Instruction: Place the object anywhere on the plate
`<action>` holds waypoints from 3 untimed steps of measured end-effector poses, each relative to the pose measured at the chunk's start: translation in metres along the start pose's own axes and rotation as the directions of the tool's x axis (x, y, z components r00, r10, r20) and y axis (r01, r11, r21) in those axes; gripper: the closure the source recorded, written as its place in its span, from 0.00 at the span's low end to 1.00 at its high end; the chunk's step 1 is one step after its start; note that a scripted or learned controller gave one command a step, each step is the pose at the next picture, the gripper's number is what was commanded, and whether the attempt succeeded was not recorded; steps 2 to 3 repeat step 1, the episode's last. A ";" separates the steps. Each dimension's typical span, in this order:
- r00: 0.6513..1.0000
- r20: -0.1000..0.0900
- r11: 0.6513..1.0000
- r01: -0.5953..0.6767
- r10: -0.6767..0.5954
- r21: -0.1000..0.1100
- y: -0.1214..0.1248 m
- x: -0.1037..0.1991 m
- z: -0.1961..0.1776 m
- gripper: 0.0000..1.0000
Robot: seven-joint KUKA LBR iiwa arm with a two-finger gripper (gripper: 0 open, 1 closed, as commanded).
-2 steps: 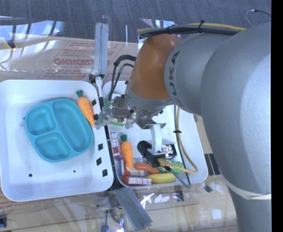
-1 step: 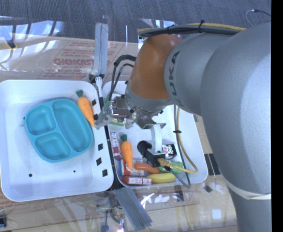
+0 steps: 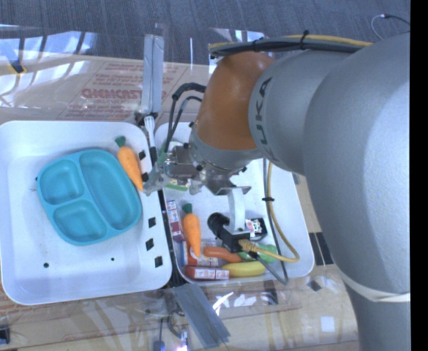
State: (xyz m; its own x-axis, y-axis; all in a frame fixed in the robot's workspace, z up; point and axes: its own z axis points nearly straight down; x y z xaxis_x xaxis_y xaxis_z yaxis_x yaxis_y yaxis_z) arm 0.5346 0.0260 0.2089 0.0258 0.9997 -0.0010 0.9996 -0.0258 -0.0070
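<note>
Camera view: I see the blue plate [image 3: 89, 196] in the left bin [image 3: 23, 269], three compartments, sitting at a slant toward the bin's left-centre. The carrot [image 3: 130, 167] lies in that same bin along the plate's upper right rim, green top pointing to the far side and tip pointing near. It touches the rim. I cannot tell if it rests on the plate or just against it.

The gripper [image 3: 155, 178] is low over the divider between the bins, just beside the carrot's right side. I cannot tell whether it is open or closed, and I don't see the carrot held in it. The arm [image 3: 323, 86] comes in from the right and covers the far part of the right bin [image 3: 287, 203].

Right bin, near side: a second carrot [image 3: 192, 232] lies lengthwise near the divider. A banana [image 3: 244, 269] is at the near wall, with a red piece [image 3: 217, 254] just above it and a green piece [image 3: 268, 252] to the right. All are packed close together.
</note>
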 end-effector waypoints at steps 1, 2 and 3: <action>1.000 0.000 1.000 0.000 0.000 0.000 0.000 0.000 0.000 0.00; 1.000 0.000 1.000 0.000 0.000 0.000 0.000 0.000 0.000 0.00; 1.000 0.000 1.000 0.000 0.000 0.000 0.000 0.000 0.000 0.00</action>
